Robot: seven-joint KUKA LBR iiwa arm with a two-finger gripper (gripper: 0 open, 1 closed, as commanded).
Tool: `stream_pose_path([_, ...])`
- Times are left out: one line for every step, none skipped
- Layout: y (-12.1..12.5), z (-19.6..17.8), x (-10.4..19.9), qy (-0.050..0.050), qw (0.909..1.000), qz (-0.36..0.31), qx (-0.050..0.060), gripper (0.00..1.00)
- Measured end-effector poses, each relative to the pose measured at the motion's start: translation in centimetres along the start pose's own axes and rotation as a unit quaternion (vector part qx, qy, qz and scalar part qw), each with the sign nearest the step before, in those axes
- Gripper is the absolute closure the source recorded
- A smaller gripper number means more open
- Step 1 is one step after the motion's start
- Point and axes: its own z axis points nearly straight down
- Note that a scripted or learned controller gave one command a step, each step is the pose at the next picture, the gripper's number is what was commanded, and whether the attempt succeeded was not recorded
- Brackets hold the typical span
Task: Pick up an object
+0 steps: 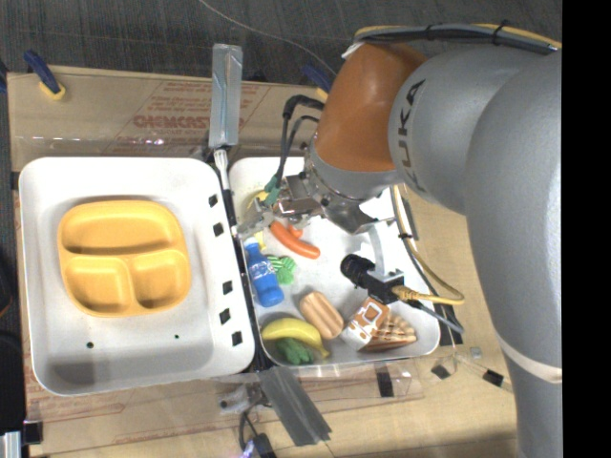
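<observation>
**Overhead view, both bins.** The arm reaches in from the right and bends down over the far half of the right bin. There the gripper sits low, close to the wall that divides the two bins. We cannot tell whether the gripper is open or closed, because the wrist hides its tip. We see nothing that is plainly held.

The nearest loose thing, and in our judgement the likeliest target, is the orange carrot. It lies on the bin floor just beside the gripper, on the side toward the near edge of the bench. Its long axis runs at a slant. One end is close under the gripper near the dividing wall, and the other points away toward the middle of the bin and the near edge. We judge that a grasp would need a short shift toward the near edge, with the closing direction set across that slanted axis rather than along it.

A blue bottle lies just past the carrot along the dividing wall. A bread roll and a banana lie nearer the front edge, well apart from the gripper. A scrap of yellow and green shows at the gripper's wall side, and we cannot say what it is. The left bin holds a yellow tray, far from the arm.
</observation>
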Motion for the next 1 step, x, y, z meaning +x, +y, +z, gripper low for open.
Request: stream_pose_path([-1.42, 4.4, -3.14, -0.001, 0.9987, 0.052, 0.004, 0.0])
